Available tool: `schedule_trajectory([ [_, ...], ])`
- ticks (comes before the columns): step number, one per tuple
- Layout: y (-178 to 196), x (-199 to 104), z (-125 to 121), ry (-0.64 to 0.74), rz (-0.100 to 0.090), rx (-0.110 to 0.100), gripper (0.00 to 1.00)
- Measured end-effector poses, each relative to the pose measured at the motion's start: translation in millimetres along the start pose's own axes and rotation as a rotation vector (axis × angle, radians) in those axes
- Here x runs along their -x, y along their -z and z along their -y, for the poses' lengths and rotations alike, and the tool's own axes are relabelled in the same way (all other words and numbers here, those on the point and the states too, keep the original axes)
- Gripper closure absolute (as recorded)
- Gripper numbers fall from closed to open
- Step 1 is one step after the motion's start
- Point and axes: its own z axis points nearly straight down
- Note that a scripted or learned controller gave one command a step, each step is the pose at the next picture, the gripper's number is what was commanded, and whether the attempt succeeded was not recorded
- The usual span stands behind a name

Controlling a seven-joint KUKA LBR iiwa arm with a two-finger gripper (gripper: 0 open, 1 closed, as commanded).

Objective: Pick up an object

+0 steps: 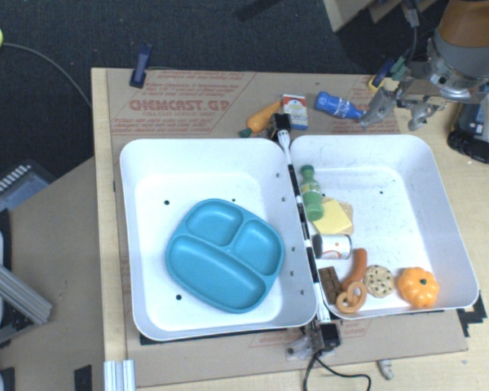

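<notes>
Objects for picking lie in the right bin point(440, 210), gathered along its left wall and near corner, while the arm point(464, 23) hangs above the tabletop point(187, 96) beyond that bin's far right corner. Whether the fingers point(391, 96) are released or clenched cannot be told from this view; nothing shows between them.

Left bin point(138, 218) carries a blue divided plate point(224, 253), lying flat near its middle. In the right bin, a green bottle point(310, 192) lies along the left wall, with a yellow wedge point(336, 216) just beside it and a small white can point(331, 246) below that. An orange pumpkin point(417, 287) sits near the front right corner, a round cookie point(379, 281) just to its left, then a sausage point(358, 265) touching a pretzel point(350, 300), and a brown bar point(329, 283) at the left wall.

On the tabletop behind the bins lie a blue bottle point(338, 105), a small carton point(293, 110) and an orange carrot point(262, 118), well apart from the bins' contents
</notes>
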Motion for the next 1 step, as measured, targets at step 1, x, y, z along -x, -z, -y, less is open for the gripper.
schedule_trajectory([
  [1, -145.5, 14.5, 64.0, -0.001, -0.001, -0.003, 0.0],
])
